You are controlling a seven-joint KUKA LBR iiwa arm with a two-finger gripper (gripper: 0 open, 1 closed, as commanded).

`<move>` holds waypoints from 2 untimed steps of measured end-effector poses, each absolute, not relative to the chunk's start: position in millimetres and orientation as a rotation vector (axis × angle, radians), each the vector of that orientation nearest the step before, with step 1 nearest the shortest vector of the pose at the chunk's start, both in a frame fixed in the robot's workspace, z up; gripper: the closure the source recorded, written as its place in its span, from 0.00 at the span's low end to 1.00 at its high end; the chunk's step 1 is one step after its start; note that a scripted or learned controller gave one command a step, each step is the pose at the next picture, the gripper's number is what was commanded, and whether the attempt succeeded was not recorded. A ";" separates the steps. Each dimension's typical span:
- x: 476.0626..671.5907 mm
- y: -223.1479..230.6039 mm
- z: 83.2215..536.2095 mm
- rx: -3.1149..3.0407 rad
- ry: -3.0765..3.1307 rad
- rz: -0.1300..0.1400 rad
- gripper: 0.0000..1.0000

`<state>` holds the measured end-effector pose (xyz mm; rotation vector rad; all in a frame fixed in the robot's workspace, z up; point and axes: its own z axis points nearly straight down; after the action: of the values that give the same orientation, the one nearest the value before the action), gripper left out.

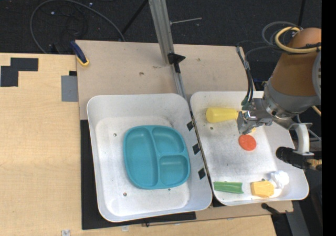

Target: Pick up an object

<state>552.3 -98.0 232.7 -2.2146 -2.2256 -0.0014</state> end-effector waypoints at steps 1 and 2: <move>566.5 -52.6 240.0 -2.216 -2.225 0.001 1.00; 584.3 -1.7 246.5 -2.215 -2.225 -0.001 1.00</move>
<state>584.3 -1.7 246.5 -2.2152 -2.2250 -0.0006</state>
